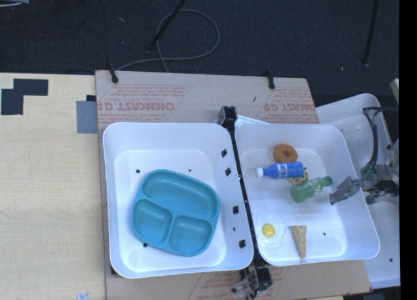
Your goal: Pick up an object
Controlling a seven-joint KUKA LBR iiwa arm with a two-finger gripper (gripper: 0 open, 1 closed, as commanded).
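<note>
Left bin (117, 162): white and shallow, left of frame centre; it holds a blue divided plate (174, 212) with three compartments, lying flat toward the bin's lower middle.
Right bin (352, 233): white and shallow, right of frame centre, joined to the left bin along a dark strip of clips; it holds all the small things.
Blue bottle (281, 171): lies on its side in the upper middle of the right bin, white cap pointing toward frame left, blue body with a patterned label at its right end.
Doughnut (285, 153): brown ring, just above the blue bottle, near the bin's upper part.
Green bottle (309, 188): lies tilted just below and right of the blue bottle, its narrow neck pointing up and right; pale green, somewhat see-through.
Fried egg (268, 230): white patch with a yellow yolk, lower left of the right bin.
Cone (299, 240): tan, pointed end toward frame bottom, just right of the egg.
Gripper (343, 191): dark, at the right bin's right wall, near the green bottle's neck but apart from it; whether it is open or closed cannot be told, and nothing shows in its grasp.
Bench (45, 194): pale wood at frame left, with cardboard under the bins.
</note>
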